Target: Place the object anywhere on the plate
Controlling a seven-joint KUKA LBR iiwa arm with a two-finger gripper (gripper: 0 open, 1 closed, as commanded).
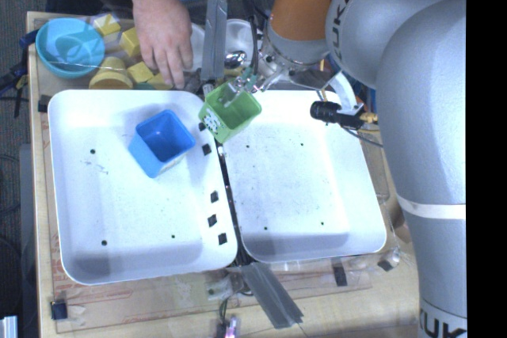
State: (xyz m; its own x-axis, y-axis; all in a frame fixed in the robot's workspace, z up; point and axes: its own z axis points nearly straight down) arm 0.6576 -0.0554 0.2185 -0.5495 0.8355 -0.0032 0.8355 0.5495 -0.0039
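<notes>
A green square cup [230, 115] hangs tilted over the top of the seam between the two bins. My gripper [240, 85] comes down from the orange-banded wrist and is shut on the cup's far rim, with one finger reaching inside it. A blue square dish [164, 141] lies in the upper middle of the left bin [119, 218], a short way left of the green cup.
A person's hand [162, 39] reaches down at the back, just behind the left bin and close to the gripper. A blue bowl [70, 47] and several yellow pieces [127, 69] sit on the bench at back left. The right bin [301, 186] lies under the arm.
</notes>
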